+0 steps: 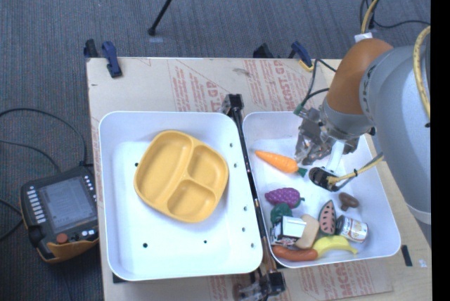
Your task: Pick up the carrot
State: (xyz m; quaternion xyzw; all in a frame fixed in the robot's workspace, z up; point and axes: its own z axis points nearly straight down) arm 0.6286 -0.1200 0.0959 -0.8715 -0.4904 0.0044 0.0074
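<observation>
The carrot (276, 162) is orange with a green stub at its right end. It lies flat in the upper left part of the right bin (264, 125), pointing left. My gripper (310, 150) hangs just above and to the right of the carrot's green end, close to it. Nothing shows held in it. The grey arm with its orange band comes in from the right and hides the bin's upper right corner.
Below the carrot lie purple grapes (283, 196), a green vegetable (280, 212), a white box (292, 228), a watermelon slice (327, 216), a can (350, 228), a banana (332, 246) and a sausage (295, 254). A yellow divided plate (181, 175) sits in the left bin (116, 222).
</observation>
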